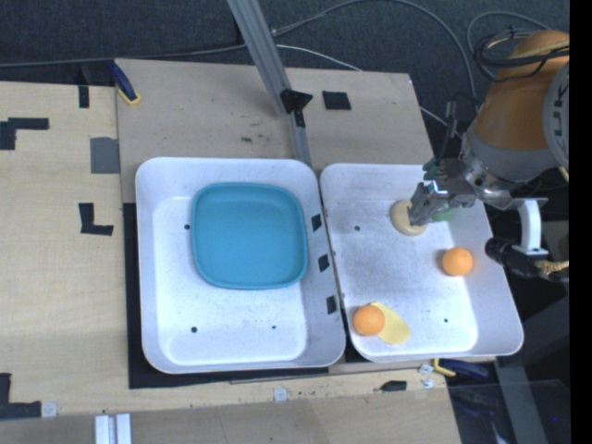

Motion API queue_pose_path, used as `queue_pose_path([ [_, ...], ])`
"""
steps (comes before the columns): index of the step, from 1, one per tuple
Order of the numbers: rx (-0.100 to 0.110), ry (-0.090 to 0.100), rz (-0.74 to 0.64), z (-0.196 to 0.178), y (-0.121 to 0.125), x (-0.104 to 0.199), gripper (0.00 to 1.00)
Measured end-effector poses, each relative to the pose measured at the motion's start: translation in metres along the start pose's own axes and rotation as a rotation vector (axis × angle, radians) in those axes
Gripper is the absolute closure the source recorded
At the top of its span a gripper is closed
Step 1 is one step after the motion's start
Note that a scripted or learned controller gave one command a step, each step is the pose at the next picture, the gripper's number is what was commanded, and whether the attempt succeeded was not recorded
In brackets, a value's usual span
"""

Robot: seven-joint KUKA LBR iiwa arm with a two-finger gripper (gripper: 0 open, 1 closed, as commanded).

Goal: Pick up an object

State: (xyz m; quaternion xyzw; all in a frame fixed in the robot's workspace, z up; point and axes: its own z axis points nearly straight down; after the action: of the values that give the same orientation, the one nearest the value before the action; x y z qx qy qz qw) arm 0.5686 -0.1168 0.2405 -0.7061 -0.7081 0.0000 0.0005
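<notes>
While the gripper (424, 209) is hanging over the pale round piece (405, 219) in the right bin (490, 336), its closing state impossible to tell, the piece is lying so flat that the grasp is probably risking sliding off it.

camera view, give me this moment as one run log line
gripper: low in right bin, over cream round object | grasp: unconfirmed | orange balls: untouched | blue plate: left bin
</notes>
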Motion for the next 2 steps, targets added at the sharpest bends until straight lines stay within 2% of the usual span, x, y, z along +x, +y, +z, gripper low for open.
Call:
queue_pose_path([
  [2,0.0,0.0,-0.001,0.016,-0.036,0.091,1.0],
])
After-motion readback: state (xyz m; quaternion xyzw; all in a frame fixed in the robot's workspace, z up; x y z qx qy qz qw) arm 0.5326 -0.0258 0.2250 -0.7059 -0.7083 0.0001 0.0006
